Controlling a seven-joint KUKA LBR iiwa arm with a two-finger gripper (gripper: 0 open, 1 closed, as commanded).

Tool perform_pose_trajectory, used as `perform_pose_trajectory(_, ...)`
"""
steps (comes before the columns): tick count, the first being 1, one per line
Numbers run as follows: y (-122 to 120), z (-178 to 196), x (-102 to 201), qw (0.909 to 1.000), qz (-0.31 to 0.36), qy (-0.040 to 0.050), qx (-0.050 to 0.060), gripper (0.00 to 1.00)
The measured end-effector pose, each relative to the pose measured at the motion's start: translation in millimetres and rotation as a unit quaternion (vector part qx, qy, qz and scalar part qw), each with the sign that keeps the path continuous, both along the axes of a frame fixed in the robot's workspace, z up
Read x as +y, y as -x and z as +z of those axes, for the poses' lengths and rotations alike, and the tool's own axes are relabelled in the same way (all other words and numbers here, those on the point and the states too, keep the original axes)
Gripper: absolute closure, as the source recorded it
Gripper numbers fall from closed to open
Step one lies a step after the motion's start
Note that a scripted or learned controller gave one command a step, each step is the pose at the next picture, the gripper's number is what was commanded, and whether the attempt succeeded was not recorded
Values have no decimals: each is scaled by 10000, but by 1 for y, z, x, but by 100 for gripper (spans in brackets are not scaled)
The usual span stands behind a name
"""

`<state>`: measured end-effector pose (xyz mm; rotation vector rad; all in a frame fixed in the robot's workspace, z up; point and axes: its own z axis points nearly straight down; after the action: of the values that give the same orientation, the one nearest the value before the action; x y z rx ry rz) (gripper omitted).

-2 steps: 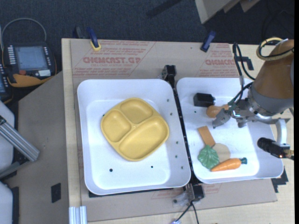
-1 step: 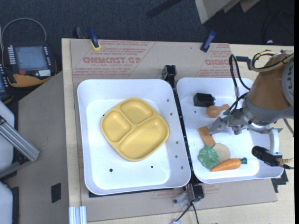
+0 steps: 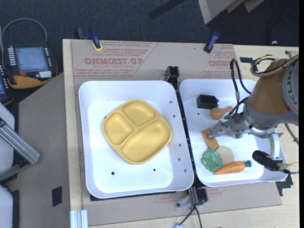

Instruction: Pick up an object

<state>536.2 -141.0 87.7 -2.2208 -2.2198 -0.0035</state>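
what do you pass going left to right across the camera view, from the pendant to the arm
pendant → left bin → yellow plate → right bin → black block → carrot → arm

Far to the left of the jaws, off the bench, a handheld control pendant (image 3: pixel 29 61) with a lit screen lies on the dark floor, and lower down on that side a slanted aluminium bar (image 3: pixel 16 141) crosses the edge. Beyond the jaws, a brown board (image 3: pixel 118 58) printed with red lettering lies under both bins, with a yellow-tipped clamp (image 3: pixel 96 44) on its far left edge and a blue clamp (image 3: pixel 211 42) almost straight behind the jaws. A black latch (image 3: pixel 172 72) sits between the bins' far corners, behind and left of the jaws.
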Motion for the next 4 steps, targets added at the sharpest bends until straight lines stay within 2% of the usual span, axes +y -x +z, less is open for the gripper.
perform_pose_trajectory(1, -1, 10, 0, 10000, -1, 19, -32, 100)
perform_pose_trajectory(2, -12, 67, 1, 10000, 10, 25, -32, 100)
perform_pose_trajectory(4, -5, 168, -7, 10000, 7, 28, -35, 100)
